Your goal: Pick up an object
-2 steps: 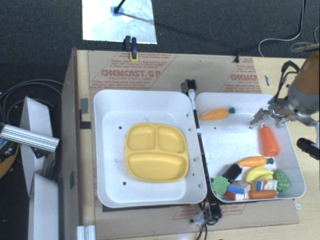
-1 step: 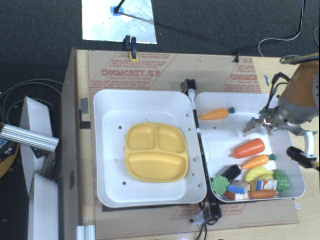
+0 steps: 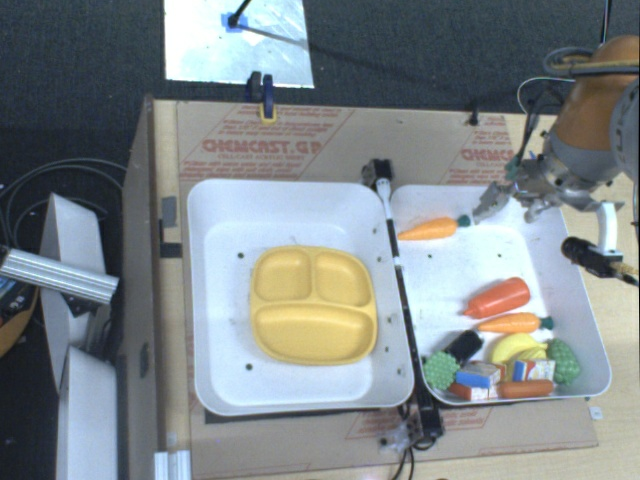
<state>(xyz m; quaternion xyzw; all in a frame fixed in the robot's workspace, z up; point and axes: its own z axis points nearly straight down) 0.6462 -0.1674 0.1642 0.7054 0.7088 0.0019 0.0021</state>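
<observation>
Camera view: red "CHEMCAST GP" print marks the counter [image 3: 300, 133]. At three o'clock the pincer [image 3: 492, 204] hovers above a carrot [image 3: 428, 230] in the right bin [image 3: 590, 313]; its opening I cannot tell.

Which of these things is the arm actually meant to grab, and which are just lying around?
Could be picked:
carrot near the gripper
red pepper
second carrot
banana
small toys heaped in the right bin's near corner

Just lying about:
yellow divided tray in the left bin
blue clamp

Dark carpet [image 3: 420, 28] — cardboard-topped bench [image 3: 330, 133]
</observation>
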